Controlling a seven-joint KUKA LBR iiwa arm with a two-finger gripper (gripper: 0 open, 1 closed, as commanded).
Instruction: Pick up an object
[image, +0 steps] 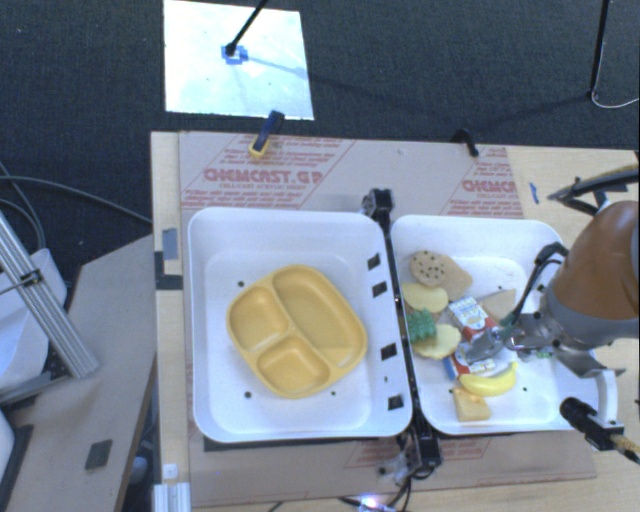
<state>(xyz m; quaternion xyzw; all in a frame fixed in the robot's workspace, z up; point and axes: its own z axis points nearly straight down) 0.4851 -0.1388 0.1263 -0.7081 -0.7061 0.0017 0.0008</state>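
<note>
Where pincer (484, 349) hovers, grip state unclear, banana (489, 381) just below it

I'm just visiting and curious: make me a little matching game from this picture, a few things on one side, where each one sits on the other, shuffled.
Things:
1. yellow divided tray
2. banana
3. cookie
4. gripper

Places:
A. far end of the right bin, near its back wall
B. alone in the left bin
C. low over the toy food in the right bin, just above the banana
D. near end of the right bin, beside an orange block

Pairs: 1-B, 2-D, 3-A, 4-C
</note>
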